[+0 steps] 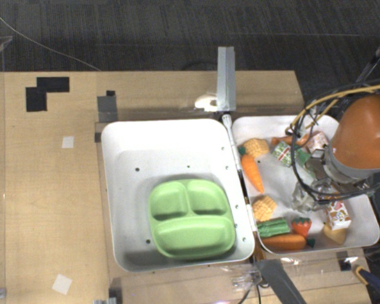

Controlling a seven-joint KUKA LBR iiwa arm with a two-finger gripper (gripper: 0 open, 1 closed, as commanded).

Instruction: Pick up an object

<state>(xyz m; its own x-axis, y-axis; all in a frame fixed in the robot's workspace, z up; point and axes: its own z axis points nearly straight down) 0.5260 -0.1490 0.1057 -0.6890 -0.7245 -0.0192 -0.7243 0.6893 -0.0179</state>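
The right white bin holds several toy foods. A carrot lies along its left wall, with one corn cob above it and another corn cob below. At the front lie a green vegetable, a small red tomato and an orange sausage-like piece. A small carton and a tan piece sit at the front right. My gripper hangs low over the middle of this bin, just above the tomato and right of the lower corn. The orange wrist band hides part of the bin's right side.
The left white bin holds a green divided plate. A red-and-green carton and another small box lie at the right bin's back, under looping cables. A metal post stands behind the bins' divide.
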